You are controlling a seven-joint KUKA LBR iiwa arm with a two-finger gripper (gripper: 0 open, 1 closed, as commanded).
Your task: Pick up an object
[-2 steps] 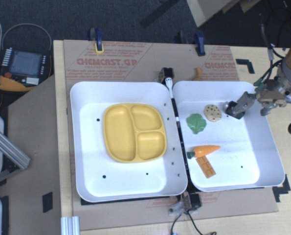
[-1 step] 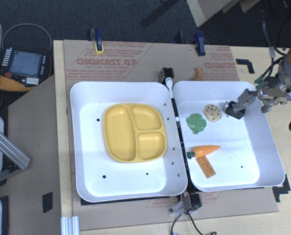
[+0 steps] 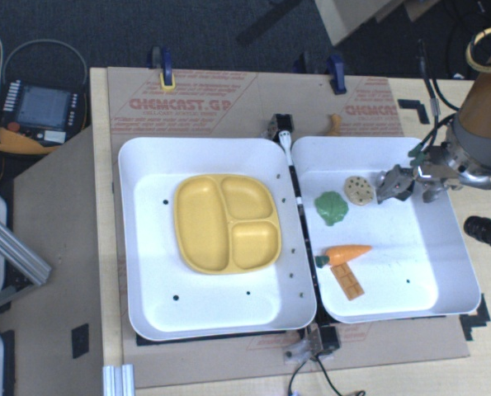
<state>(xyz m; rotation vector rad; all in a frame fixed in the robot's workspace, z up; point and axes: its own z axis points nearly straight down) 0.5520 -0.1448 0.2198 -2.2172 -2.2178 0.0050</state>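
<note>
Objects lie loose in the right-hand shallow white plastic bin (image 3: 443, 291): a round tan cookie with dark chips (image 3: 359, 190) near the bin's far side, a green leafy toy vegetable (image 3: 332, 208) just beside it on the left and slightly nearer, an orange toy carrot with a green tip (image 3: 343, 255) lying crosswise toward the bin's middle, and a flat brown waffle-patterned bar (image 3: 349, 282) just below the carrot, close to or touching it. The grey two-finger gripper (image 3: 391, 186) hangs over the bin's far right part, pointing left, its tip just beside the cookie; the view is too coarse to tell how the fingers stand, and nothing shows between them. Behind it the grey arm with its orange band (image 3: 484, 110) reaches in from the right edge. The left-hand shallow white bin (image 3: 146, 304) holds a yellow plastic plate with three compartments (image 3: 227, 222) at its middle. Both bins sit side by side on a brown cardboard sheet with red print (image 3: 187, 97) laid over the bench, fixed by blue clamps (image 3: 167, 68) at its far edge.
</note>
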